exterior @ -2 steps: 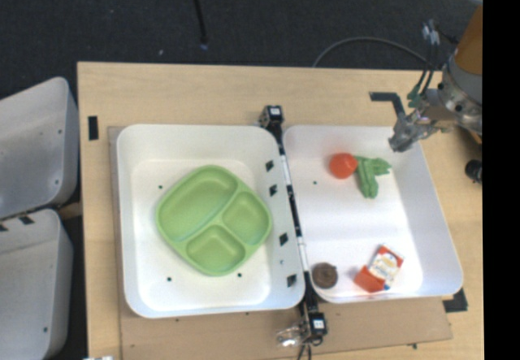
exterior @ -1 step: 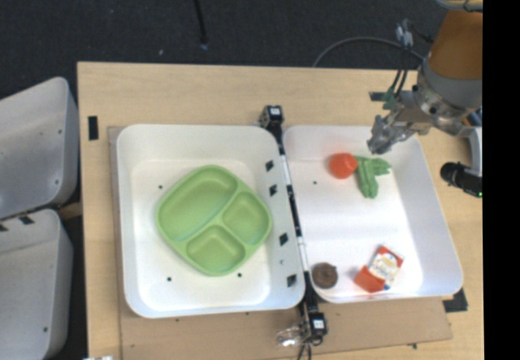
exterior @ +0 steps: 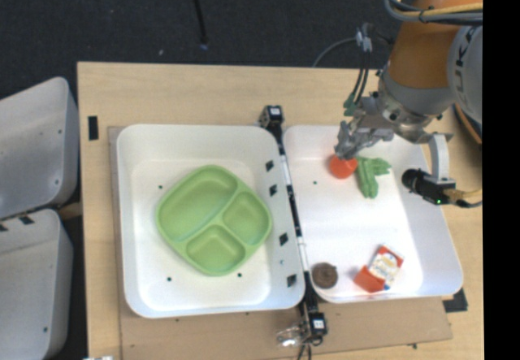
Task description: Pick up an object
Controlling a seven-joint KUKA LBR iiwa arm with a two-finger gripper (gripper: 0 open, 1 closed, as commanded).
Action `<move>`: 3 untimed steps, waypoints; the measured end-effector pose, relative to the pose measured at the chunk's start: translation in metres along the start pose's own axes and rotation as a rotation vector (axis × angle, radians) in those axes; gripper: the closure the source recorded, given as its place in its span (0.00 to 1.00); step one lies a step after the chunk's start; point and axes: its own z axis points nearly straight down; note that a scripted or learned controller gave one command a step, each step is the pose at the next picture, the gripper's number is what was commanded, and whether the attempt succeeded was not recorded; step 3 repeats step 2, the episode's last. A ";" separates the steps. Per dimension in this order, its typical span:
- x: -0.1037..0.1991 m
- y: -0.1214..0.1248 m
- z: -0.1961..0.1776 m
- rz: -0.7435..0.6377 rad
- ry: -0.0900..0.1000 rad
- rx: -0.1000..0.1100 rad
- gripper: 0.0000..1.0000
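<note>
Left bin holds a green three-compartment plate, roughly centred. Right bin: small brown round object at the near-left corner, red-and-white packet just right of it. Up at the far side, a red-orange object lies just beside a green toy, which is on its right. Gripper sits directly over the red-orange object, tips at its top edge; cannot tell if it's apart or clamped. Nothing visibly lifted.

No legible text, labels or numbers anywhere.
</note>
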 end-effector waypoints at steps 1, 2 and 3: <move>0.057 0.007 -0.003 -0.001 0.000 -0.002 1.00; 0.105 0.006 -0.005 0.000 0.000 -0.002 1.00; 0.105 0.006 -0.005 0.000 0.000 -0.002 1.00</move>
